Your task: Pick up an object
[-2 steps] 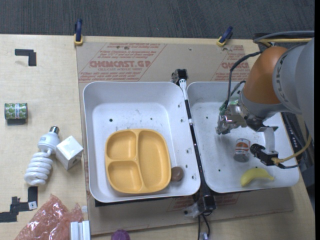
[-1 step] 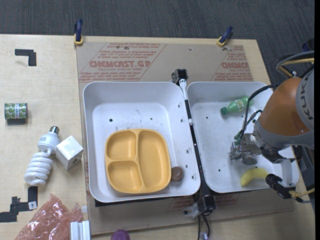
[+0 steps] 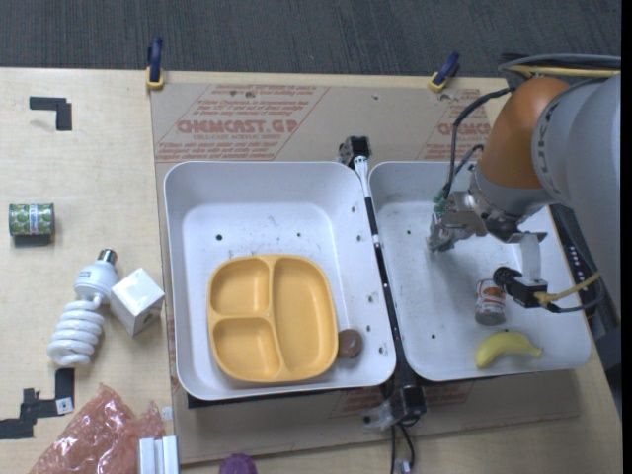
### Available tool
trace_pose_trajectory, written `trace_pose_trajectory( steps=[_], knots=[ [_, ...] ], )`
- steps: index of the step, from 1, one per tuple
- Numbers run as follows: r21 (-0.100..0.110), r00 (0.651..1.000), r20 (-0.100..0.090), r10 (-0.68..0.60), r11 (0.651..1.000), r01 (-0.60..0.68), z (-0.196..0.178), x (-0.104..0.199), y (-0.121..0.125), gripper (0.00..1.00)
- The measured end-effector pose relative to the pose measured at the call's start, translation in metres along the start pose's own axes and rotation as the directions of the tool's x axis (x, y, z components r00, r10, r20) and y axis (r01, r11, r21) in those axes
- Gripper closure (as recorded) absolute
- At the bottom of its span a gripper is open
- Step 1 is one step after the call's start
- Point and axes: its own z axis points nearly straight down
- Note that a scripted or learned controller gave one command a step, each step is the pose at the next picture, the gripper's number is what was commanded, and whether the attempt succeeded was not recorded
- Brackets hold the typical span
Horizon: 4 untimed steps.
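— Banana first: where do we see it?
— We see it in the right bin, near that bin's front edge, with a small can just behind it.
— And the gripper?
— Above the right bin's middle, well apart from the banana. We cannot tell how its claw stands.
— The left bin?
— A yellow divided plate lies there.

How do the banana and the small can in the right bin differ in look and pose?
The banana is yellow, long and curved; the small can is short and cylindrical, with a reddish label and pale ends. The banana lies flat near the bin's front edge; the can sits farther in, nearer the arm's end effector. The banana looks longer than the can. Both rest apart on the floor of the right bin, and neither is held.
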Motion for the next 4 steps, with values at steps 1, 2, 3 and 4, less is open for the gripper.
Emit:
trace_pose_trajectory(
  steps=[1, 2, 3, 4],
  knots=[
    [0.001, 1.000, -0.001, 0.003, 1.000, -0.003, 0.000, -0.058, -0.096, 0.00],
    [0.000, 1.000, 0.000, -0.001, 1.000, 0.001, 0.000, -0.036, 0.002, 0.00],
    [0.002, 1.000, -0.001, 0.000, 1.000, 0.000, 0.000, 0.016, -0.019, 0.00],
    [0.000, 1.000, 0.000, -0.001, 1.000, 0.001, 0.000, -0.026, 0.052, 0.00]
  ],
)
